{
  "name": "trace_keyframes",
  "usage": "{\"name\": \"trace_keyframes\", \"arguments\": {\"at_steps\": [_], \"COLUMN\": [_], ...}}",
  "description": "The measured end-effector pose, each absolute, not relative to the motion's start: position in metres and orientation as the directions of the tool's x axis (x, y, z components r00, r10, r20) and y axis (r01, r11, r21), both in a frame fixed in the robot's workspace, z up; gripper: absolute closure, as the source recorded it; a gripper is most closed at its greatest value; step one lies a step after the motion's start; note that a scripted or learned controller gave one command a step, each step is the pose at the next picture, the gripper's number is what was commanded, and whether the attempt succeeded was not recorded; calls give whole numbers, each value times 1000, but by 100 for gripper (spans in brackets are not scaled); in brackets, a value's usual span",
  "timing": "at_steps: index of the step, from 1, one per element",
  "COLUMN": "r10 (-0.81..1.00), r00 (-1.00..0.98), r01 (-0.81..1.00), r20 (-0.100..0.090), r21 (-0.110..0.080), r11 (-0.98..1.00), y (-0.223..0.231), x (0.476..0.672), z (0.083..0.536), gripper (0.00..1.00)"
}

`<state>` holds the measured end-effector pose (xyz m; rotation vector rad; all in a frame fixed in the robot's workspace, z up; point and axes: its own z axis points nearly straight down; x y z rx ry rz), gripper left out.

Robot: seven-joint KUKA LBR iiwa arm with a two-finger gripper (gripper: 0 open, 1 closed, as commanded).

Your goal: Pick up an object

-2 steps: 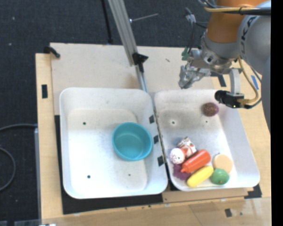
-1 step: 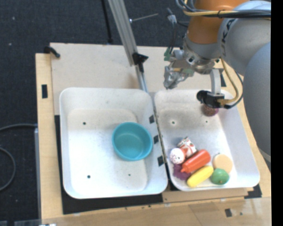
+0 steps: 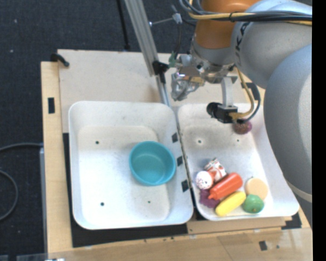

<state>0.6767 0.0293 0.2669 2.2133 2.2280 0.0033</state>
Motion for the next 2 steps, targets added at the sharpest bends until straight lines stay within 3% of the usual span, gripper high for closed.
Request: {"name": "trace_keyframes", "arguments": {"at_steps": [1, 2], "r10": [1000, 1000], "r00": [-7, -3], "r01": [1000, 1000], "r20": [1, -1], "r21": [2, 1], "r11": [7, 3], "y": [80, 76], "x": [679, 679], "z": [267, 267], "gripper": [100, 0]}}
